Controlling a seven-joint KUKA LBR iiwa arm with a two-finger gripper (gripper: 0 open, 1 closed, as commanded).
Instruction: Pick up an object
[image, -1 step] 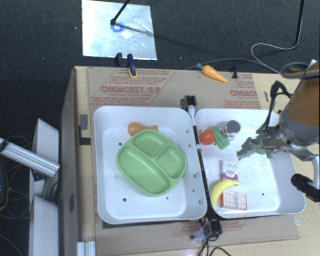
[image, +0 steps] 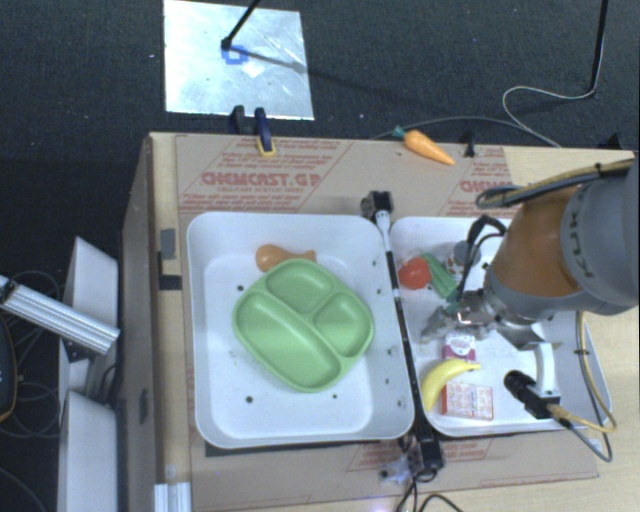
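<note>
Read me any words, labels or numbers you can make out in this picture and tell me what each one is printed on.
"CHEMCAST GP": red print on the brown protective sheet behind the left bin.
The same red print repeats at the sheet's right, partly cut off, not fully legible.
Small red-and-white packet beside the banana: print too small to read.
Small carton: label blurred.

Two bins (image: 215, 330), one plate (image: 302, 322), one banana (image: 446, 379).

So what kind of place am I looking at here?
Probably a robotics lab test bench, not a kitchen: a grey arm reaches over two white bins, the banana and green divided plate look like toys, and loose cables trail across the floor.
</note>
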